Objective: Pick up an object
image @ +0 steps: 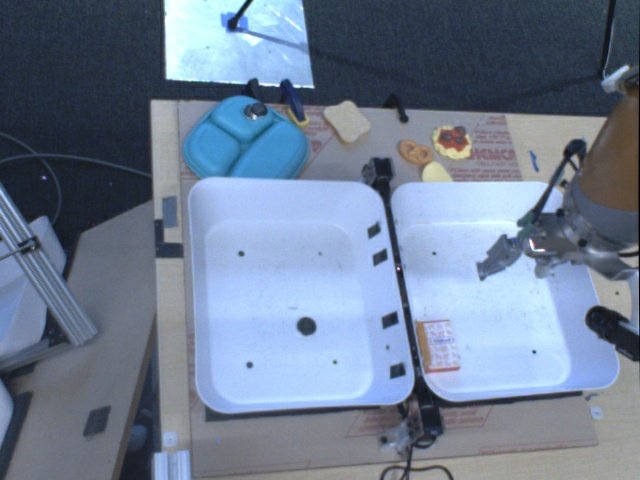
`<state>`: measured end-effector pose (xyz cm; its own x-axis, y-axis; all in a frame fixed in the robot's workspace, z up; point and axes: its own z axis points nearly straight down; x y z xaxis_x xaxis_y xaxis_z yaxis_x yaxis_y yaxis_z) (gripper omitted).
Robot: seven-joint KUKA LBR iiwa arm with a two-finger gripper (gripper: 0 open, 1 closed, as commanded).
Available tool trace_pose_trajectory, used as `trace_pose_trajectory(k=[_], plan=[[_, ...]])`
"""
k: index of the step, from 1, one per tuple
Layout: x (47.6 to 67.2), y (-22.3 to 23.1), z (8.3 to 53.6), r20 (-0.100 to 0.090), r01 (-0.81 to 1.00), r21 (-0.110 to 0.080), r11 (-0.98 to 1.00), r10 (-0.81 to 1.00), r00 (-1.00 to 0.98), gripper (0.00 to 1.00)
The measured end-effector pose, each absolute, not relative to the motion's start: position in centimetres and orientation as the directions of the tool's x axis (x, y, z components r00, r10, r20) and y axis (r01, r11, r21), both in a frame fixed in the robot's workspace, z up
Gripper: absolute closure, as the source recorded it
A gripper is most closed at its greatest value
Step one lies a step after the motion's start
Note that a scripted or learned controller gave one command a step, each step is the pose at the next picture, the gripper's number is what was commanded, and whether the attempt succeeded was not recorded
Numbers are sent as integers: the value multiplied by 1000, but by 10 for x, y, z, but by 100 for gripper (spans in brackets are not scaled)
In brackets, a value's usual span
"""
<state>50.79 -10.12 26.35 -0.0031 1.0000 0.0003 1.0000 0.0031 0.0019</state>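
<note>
- Gripper [497, 261] hung over right bin [480, 208], up-right of the orange packet [437, 345]; couldn't tell its state.
- Packet lay flat at that bin's near-left corner, well apart from gripper, likely target, not grasped.
- Left bin [290, 203] beside it held a small dark disc [306, 326].

Dark carpet [450, 18] surrounds the wooden bench [170, 168]. A shiny metal sheet [238, 26] lies on the floor behind it, catching light
</note>
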Motion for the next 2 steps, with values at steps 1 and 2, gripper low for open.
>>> trace_pose_trajectory(k=[1, 2], plan=[[527, -12, 180, 4, 1000, -4, 12, 1000, -12, 0], [491, -91, 133, -2, 1000, -4, -6, 1000, 6, 0]])
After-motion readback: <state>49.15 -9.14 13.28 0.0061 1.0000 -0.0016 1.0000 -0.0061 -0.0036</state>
